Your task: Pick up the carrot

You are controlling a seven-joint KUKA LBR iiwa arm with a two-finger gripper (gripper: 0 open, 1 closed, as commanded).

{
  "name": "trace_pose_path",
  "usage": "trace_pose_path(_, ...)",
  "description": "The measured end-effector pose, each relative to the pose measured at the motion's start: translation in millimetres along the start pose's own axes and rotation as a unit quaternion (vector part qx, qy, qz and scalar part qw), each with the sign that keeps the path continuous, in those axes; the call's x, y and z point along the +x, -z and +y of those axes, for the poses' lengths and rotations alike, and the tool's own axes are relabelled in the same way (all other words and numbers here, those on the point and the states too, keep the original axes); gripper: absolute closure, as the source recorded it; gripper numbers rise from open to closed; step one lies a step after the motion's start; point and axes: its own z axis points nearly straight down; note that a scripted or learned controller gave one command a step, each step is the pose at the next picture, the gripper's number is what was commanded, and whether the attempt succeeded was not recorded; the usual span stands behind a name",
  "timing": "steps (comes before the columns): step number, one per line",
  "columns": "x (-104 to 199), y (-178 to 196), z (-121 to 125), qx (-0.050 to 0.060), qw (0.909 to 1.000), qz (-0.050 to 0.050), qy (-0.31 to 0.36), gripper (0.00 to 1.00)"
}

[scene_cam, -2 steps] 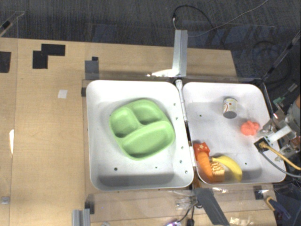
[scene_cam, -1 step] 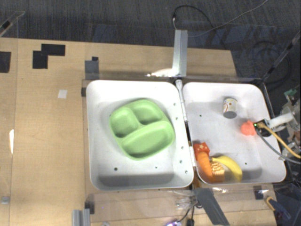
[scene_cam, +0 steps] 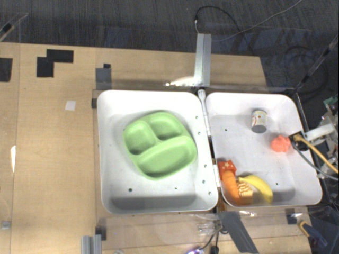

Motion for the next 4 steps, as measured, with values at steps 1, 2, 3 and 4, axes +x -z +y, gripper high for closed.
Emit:
trace_pose_path(1,-0.3,-13.2,-0.7,0.0,1.0,0.0,-0.001,0.0)
trace_pose_path(2,0.1,1.7,0.0,0.0,1.0,0.0,0.0,0.0)
trace_pose_path(3,0.2,29.8,0.5,-0.001,0.9082,0.001,0.419,0.0)
trace_pose_path(4,3.1,14.2,-13.5,-0.001,0.988,0.0,0.154,0.0)
